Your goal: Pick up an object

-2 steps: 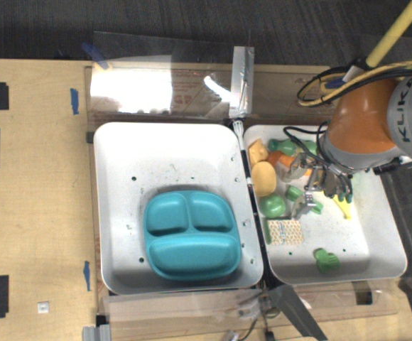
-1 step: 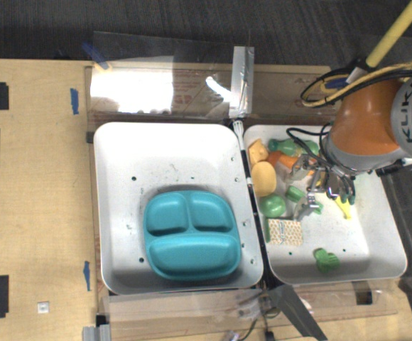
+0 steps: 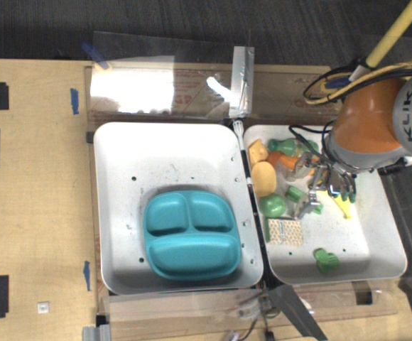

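1. We're looking down on the surface (image 3: 35, 190), a tan board carrying 2 shallow white bins side by side.
2. The left bin (image 3: 121, 155) holds a teal divided plate (image 3: 190, 234) with 3 compartments, sitting toward the near edge, right side up.
3. The right bin (image 3: 376, 240) is the busy one: a cluster of small toys sits in its far-left part.
4. The arm (image 3: 368, 123) comes in from the right, grey with its orange band plain to see, hanging over the far side of the right bin.
5. The gripper (image 3: 318, 187) is down among the toys, near the middle of the bin; whether it is open or closed, I cannot tell, as metal parts and objects blur together there.
6. By the divider sits a yellow egg-shaped object (image 3: 264, 177), with a smaller orange-yellow piece (image 3: 257, 150) just beyond it.
7. A green round toy (image 3: 273, 206) lies just in front of the yellow one, close to the gripper's left.
8. Farther back, a green leafy piece (image 3: 288, 146) and an orange piece (image 3: 288, 160) crowd together, just beside the gripper.
9. A thin yellow item (image 3: 344, 204) lies to the gripper's right, on the bin floor.
10. A speckled flat square packet (image 3: 285, 231) lies in front of the cluster, near the divider.
11. A small green object (image 3: 327, 259) lies apart from the rest, toward the near edge of the right bin.
12. Nothing is visibly lifted off the bin floor.
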Controlling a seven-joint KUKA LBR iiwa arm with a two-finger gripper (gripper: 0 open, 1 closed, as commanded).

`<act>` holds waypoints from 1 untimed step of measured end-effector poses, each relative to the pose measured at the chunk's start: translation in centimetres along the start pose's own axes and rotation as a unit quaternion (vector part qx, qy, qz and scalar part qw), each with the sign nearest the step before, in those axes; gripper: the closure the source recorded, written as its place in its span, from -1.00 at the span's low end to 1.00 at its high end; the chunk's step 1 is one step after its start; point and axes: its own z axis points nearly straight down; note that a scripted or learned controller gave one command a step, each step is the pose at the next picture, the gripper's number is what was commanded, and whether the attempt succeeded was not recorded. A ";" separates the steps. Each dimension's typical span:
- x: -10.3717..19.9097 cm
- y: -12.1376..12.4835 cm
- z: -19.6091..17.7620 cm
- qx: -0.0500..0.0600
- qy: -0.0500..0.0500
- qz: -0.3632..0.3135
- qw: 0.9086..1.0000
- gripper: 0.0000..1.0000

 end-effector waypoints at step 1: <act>-0.2 0.2 0.0 0.002 0.000 -0.010 1.000 -1.00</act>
